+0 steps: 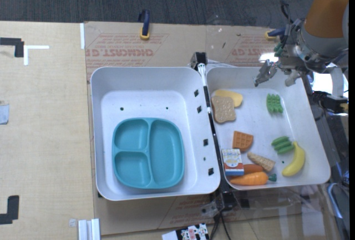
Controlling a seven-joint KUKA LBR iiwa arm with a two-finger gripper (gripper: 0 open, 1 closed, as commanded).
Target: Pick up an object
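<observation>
The toys lay in the right bin [310, 122]: bread slice [224, 109], waffle [242, 139], carrot [250, 179], banana [295, 161] and a green piece [274, 103]. My gripper [275, 73] hung over that bin's far edge, jaws spread and holding nothing. A teal tray [148, 152] sat in the left bin [105, 100].

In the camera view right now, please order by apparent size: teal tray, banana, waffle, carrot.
1. Teal tray, by far the largest.
2. Carrot and banana: they look alike, so no ranking; the carrot is partly hidden.
3. Waffle, the smallest.
</observation>
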